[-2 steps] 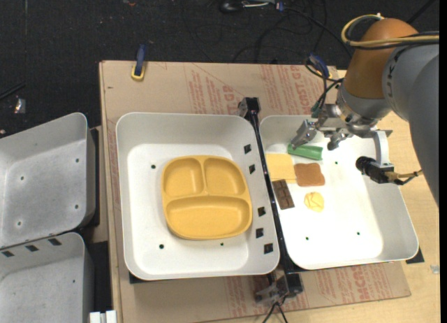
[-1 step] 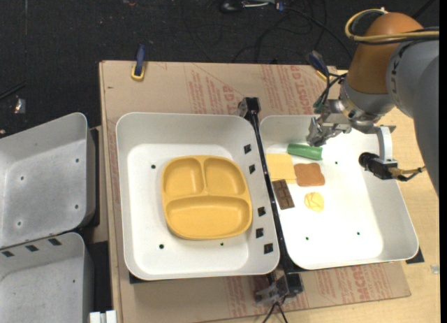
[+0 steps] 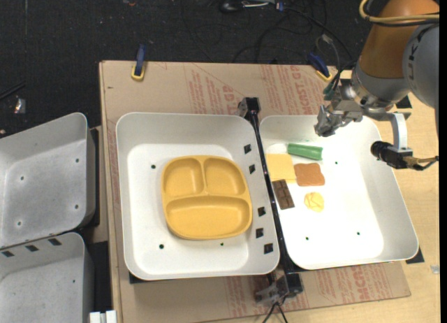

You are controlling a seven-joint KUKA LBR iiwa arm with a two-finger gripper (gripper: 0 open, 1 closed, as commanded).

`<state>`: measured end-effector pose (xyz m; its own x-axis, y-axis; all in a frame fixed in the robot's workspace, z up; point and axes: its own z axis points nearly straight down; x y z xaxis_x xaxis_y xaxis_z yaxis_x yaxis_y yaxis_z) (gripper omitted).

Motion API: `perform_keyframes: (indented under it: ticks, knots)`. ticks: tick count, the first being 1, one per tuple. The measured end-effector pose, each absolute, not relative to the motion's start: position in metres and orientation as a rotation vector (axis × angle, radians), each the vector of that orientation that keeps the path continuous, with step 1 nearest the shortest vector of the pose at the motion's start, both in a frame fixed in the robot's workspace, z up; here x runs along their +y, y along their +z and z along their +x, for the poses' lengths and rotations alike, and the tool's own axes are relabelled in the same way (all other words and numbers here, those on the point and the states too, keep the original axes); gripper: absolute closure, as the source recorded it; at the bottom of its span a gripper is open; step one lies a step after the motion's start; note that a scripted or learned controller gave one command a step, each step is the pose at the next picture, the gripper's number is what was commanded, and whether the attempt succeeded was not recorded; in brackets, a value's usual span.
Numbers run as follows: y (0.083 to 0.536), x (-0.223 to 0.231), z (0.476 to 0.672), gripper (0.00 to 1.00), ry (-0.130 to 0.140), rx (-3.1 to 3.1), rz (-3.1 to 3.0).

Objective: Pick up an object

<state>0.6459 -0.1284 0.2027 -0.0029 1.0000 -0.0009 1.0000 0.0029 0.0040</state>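
The gripper (image 3: 327,130), jaw state unclear, hovers upper right near the green cylinder (image 3: 305,151), likely light, rigid, graspable mid-length.

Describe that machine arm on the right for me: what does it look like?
The arm is thick, rounded and grey, with a shiny orange band near its end. It narrows to a small metal tool. A black cable loops over the orange part.

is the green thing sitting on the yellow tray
No, the green thing lies in the right bin, while the yellow tray sits in the left bin.
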Motion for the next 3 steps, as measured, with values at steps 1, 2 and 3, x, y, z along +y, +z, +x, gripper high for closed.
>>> perform_keyframes:
  ticks: [1,2,3]
  knots:
    - [0.201,-0.128,0.646,1.00,0.001,2.223,2.217]
    - [0.212,-0.070,0.651,1.00,0.004,2.229,2.212]
    - [0.210,-0.011,0.653,1.00,0.002,2.230,2.213]
